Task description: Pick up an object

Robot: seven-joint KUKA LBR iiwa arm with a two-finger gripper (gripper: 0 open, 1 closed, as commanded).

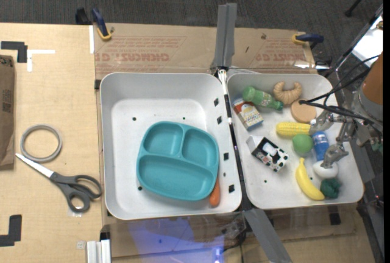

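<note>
Jaws (332, 149) hover beside banana (308, 181), lying lengthwise top-left to bottom-right.

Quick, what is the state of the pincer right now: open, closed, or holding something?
Pincer: low over the right bin, near a white object; open or closed cannot be told.

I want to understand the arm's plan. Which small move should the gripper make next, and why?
Probably a short descent. The gripper hovers at the right bin's right side, above the white object near the banana, with nothing visibly between its fingers.
</note>
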